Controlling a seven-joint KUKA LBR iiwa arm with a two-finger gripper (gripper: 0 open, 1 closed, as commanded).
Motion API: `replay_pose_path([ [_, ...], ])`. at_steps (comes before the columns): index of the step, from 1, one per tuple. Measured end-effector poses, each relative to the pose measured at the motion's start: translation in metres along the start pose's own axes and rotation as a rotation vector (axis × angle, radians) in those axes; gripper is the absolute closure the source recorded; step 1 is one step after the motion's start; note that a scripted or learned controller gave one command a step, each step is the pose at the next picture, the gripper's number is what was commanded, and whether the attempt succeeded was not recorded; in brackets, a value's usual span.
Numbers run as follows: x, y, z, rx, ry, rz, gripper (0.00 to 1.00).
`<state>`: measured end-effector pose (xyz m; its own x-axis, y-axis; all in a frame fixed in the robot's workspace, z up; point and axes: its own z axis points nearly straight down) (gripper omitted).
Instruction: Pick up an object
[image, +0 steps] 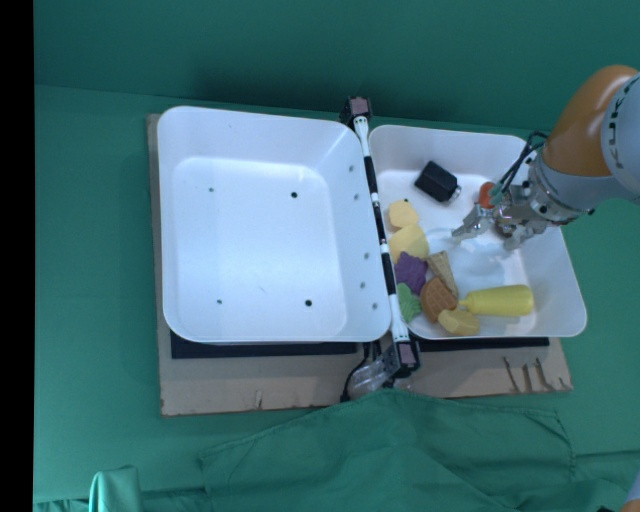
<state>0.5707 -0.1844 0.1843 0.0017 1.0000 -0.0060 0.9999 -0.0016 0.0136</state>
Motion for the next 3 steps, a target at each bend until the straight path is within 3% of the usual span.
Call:
replay_pose_path([
  [1, 0.039, -0.041, -0.007, 0.013, 0.005, 0.001, 0.00],
  [2, -0.002, -0.066, -0.067, 0.004, 0.000, 0.006, 0.00],
  [3, 0.058, -0.007, -0.052, 0.006, 0.005, -0.006, 0.00],
])
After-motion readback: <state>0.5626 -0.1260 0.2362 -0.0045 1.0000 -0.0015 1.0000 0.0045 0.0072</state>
